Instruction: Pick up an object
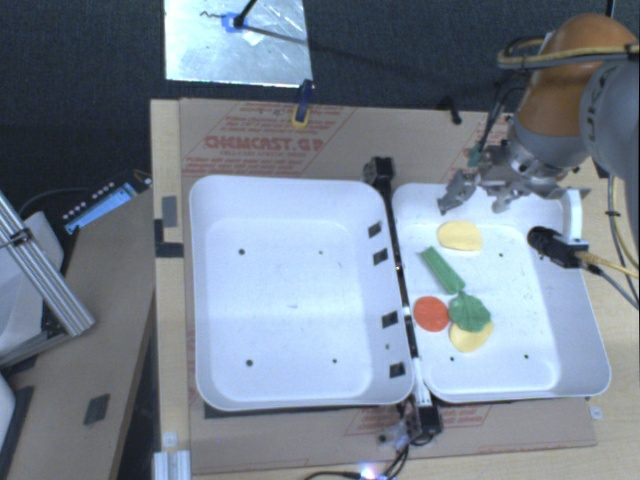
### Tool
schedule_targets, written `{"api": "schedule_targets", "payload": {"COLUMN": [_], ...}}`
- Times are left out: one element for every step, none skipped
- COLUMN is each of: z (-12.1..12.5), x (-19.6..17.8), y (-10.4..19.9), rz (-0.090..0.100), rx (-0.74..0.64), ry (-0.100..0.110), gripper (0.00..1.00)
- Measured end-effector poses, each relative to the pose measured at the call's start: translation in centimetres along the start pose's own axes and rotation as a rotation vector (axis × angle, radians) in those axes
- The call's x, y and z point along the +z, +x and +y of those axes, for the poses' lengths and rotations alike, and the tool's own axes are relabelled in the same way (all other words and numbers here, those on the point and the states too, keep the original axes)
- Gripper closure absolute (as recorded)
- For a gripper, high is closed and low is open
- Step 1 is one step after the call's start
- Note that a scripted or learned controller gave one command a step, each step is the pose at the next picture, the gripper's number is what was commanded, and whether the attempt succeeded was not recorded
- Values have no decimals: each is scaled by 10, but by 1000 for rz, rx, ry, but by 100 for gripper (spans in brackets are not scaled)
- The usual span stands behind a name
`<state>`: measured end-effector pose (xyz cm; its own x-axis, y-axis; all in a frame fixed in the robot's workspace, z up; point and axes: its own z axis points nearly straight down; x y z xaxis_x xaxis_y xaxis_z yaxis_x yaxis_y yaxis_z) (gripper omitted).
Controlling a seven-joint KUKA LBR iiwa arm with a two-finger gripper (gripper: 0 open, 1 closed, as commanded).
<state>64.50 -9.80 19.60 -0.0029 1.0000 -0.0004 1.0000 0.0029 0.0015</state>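
Five small objects lie in the right bin (575, 363): a yellow oval piece (459, 235) near the far wall, a green strip (441, 268) angled below it, then an orange disc (431, 313), a green leaf-shaped piece (469, 312) and a second yellow piece (471, 336) clustered together. Above the oval, the gripper (477, 194) hovers with fingers spread apart, grasping nothing. Beside it, the left bin (290, 288) sits on cardboard (260, 143).
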Motion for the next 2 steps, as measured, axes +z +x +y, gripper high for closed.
{"api": "schedule_targets", "payload": {"z": [1, 25], "x": [-11, 12], "y": [0, 93], "rz": [0, 4], "rx": [-2, -10], "ry": [-4, -1], "gripper": [100, 100]}}
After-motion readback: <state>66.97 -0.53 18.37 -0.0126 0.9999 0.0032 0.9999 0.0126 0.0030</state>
